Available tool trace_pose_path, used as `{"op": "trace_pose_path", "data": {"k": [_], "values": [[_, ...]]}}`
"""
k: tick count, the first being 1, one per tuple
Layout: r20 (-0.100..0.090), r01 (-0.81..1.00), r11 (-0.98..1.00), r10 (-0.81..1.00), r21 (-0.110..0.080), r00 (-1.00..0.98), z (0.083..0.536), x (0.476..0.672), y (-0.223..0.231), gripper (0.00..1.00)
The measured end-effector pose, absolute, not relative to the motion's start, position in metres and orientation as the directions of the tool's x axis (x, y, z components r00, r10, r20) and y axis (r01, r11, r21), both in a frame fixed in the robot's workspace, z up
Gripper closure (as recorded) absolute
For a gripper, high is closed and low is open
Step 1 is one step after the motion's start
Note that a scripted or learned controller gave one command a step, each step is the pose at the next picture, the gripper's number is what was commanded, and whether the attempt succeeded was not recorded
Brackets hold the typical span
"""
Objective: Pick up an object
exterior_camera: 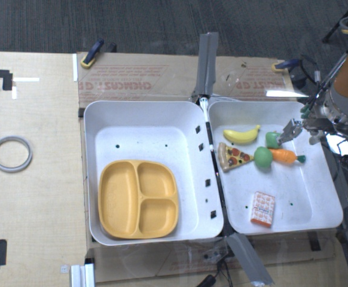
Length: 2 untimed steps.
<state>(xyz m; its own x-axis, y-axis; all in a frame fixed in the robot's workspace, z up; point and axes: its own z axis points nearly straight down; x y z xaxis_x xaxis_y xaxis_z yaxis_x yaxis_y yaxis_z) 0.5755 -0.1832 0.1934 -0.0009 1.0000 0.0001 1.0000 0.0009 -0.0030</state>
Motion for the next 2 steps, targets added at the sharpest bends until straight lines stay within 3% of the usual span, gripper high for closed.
{"op": "trace_pose_path", "data": {"k": [1,2], "values": [[0.0,0.991,-0.131,0.991,-0.003,0.131,0.102,0.592,-0.189,0.0],[0.0,0.95,-0.311,0.95,-0.005,0.311,0.091,0.555,-0.138,0.0]]}}
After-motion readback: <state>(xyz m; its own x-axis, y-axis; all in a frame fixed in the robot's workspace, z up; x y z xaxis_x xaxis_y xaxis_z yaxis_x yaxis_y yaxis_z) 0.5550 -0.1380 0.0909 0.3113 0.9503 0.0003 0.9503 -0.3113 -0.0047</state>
